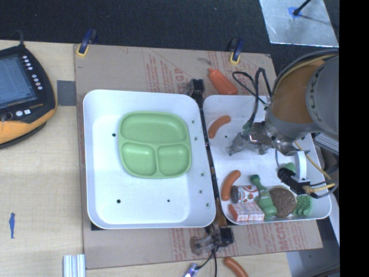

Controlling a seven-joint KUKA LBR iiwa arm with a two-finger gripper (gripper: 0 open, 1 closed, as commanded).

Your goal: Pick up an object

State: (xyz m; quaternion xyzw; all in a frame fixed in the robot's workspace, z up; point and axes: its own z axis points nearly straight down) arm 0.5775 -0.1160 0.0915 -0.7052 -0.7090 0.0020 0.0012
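We log one bench (40,178) of pale wood, topped by one brown cardboard sheet (144,68) held by two blue-and-yellow clamps at its far edge. On the sheet sit two shallow white bins side by side: the left bin (98,154) and the right bin (228,105).

One grey arm (302,105) with its orange band reaches in from the right and hangs over the right bin. One orange-and-black teach pendant (20,97) lies at the bench's left edge.

The left bin holds one green three-compartment plate (154,144), lying flat near its middle.

Toy food, counted. We see four orange-red sausages: one inside the right bin near its far left side (218,125), one inside near the left wall further forward (230,183), one outside on the cardboard beyond the bin's far rim (222,82), and one on the cardboard at the near edge (236,265). Along the right bin's near wall we count one red-and-white carton (248,203), one green bottle (263,196), one brown round patty (283,201) and one green leafy piece (304,206), packed close together.

The gripper (239,146) sits low over the bin's bare floor, between the two inner sausages and apart from both. Its fingers (235,150) appear slightly spread with nothing between them; whether the tips touch the floor we cannot tell.
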